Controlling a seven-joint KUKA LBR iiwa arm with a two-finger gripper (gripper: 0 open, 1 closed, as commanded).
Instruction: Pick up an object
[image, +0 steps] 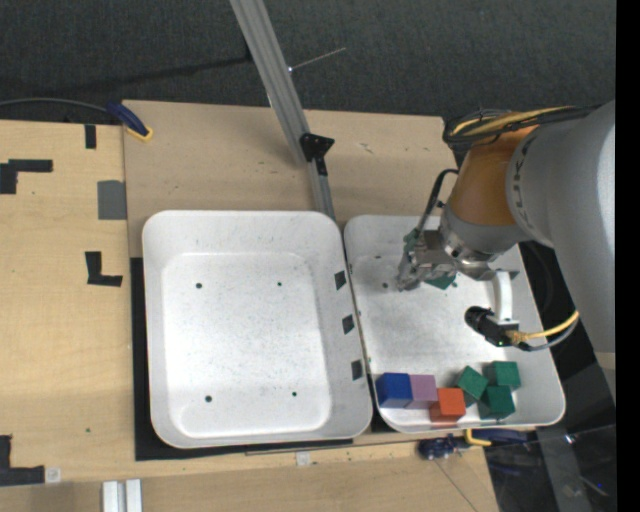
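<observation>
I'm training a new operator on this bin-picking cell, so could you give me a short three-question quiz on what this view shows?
1. True or false: the blocks lie in the right bin, gathered along its near edge.
2. Which block sits furthest left in the cluster? A) the blue block B) the orange block C) a green block
3. Fill in: the gripper hangs over the far part of the ____ bin, apart from the cluster.

Key
1. True; the left bin shows bare white floor.
2. A. The pale purple block is just right of it.
3. right. A small teal piece shows beside the gripper; whether it is a held object cannot be told.
</observation>
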